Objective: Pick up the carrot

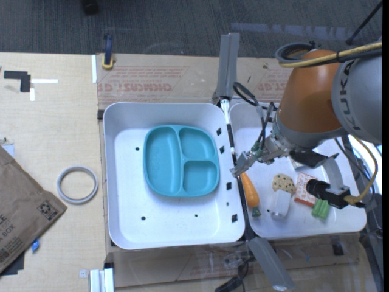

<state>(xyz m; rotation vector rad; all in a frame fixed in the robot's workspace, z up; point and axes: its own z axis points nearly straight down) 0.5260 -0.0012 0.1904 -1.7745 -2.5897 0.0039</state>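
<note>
Your carrot [250, 191] lies in the right bin [349, 224], hard against that bin's left wall, orange body running from upper left to lower right with its green stub pointing toward the bottom of the frame. The wall and the rim shared with the left bin [121, 181] close off its left side, so open room around it is mostly to its right, and even there a clear cup [279, 204] and a cookie [283, 183] sit just beside it. Further right you have a small packet [303, 188] and a green block [320, 208], near the black hardware hanging off the arm [328, 96]. The tool [242, 163] sits right over the carrot's upper end, at the divide between the two bins; you cannot tell from this angle whether its fingers are apart or together, and nothing shows the carrot between them. The arm's orange band fills the upper right of the frame and hides much of the right bin's far side. In the left bin a teal divided plate [181, 160] rests centrally, with bare white floor all around it. On the surface at the left of the frame lie a tape ring [77, 183] and a cardboard box [21, 215], well apart from both bins.
</note>
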